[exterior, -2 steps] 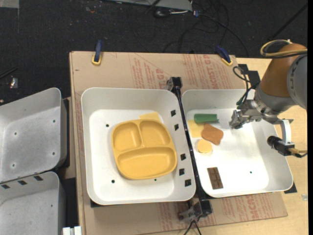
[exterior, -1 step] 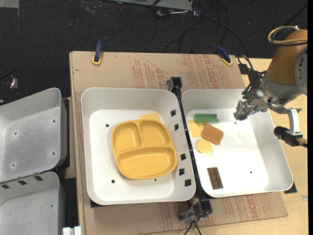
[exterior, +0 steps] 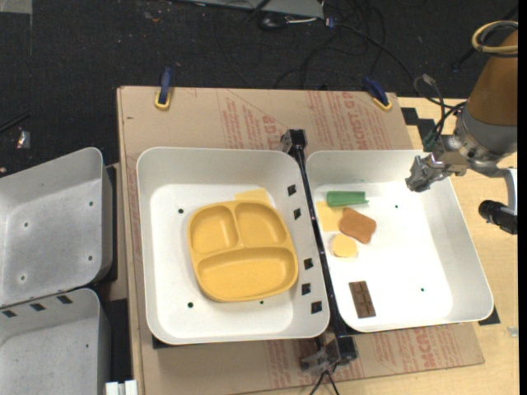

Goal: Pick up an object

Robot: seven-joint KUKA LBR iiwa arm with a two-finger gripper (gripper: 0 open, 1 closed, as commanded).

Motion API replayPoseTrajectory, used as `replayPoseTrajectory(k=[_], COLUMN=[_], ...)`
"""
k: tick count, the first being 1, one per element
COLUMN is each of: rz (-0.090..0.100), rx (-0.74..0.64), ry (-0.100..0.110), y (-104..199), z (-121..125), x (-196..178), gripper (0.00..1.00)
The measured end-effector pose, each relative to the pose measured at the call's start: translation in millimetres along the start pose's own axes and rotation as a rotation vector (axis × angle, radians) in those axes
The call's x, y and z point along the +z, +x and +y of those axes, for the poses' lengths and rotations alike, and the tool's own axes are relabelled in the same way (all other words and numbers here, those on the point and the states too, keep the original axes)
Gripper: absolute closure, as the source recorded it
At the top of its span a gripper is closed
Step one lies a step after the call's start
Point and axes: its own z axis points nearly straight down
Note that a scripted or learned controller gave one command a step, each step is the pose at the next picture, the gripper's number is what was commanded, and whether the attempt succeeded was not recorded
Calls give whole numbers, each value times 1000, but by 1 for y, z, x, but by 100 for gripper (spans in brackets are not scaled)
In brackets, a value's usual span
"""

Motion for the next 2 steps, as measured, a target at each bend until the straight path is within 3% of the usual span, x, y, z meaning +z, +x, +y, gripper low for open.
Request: replayPoseTrajectory(k=[1,2], rz=[1,4], rx=[0,-4], ry=[4,6], y=[0,45], z=[1,-11], x=[-7,-16], gripper=[100,100])
